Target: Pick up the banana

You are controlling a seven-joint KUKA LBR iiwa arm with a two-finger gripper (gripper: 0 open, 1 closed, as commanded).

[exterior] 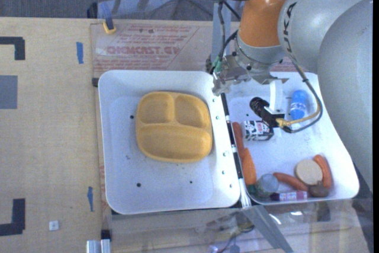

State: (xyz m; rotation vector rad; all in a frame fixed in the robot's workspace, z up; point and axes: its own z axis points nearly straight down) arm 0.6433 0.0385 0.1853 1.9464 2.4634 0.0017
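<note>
Over the bins' divider (225, 127): tool (220, 81) | opening: cannot tell | yellow plate (173, 127) lower-left

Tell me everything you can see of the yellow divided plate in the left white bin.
The yellow divided plate is a rounded rectangle, matte, plastic by its look. Ridges split it into three sections: two small ones at the far side, one long one nearer. It lies flat on the floor of the left white bin, close to the wall on the view's right. Nothing lies on it.
</note>
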